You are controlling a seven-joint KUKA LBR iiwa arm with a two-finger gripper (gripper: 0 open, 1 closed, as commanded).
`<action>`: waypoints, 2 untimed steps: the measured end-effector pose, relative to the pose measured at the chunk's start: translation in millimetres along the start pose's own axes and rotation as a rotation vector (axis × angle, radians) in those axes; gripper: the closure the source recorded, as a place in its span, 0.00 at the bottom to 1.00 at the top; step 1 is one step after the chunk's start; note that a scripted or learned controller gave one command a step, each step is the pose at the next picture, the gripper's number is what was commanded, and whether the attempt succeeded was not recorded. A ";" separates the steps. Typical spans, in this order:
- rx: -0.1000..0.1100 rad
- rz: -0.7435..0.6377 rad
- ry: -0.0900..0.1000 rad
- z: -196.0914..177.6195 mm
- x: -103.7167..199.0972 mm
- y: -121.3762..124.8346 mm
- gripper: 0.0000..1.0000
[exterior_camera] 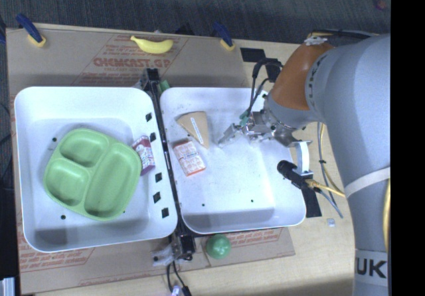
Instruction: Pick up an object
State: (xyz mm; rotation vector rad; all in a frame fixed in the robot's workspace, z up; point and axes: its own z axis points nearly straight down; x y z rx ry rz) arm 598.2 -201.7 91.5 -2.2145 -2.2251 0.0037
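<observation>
In the right bin (265,208) a tan wedge-shaped object (193,126) lies near the left wall, with a small orange-and-white packet (188,156) just below it. My gripper (226,136) hangs over the right bin's upper middle, its fingers pointing left toward the wedge and a short gap away from it. Nothing shows between the fingers. The left bin (40,222) holds a green divided plate (92,172) and a small red-and-white packet (144,152) against its right wall.
A yellow banana (152,43) lies on the cardboard behind the bins. A green ball (217,246) sits in front of the right bin. Blue clamps (31,29) hold the cardboard's back edge. The arm's grey body covers the right side of the bench.
</observation>
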 end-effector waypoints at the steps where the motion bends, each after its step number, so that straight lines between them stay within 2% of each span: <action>1: 0.001 -0.003 0.001 -10.5 0.4 0.5 1.00; 2: -0.006 0.002 -0.002 -130.8 -10.2 -18.1 1.00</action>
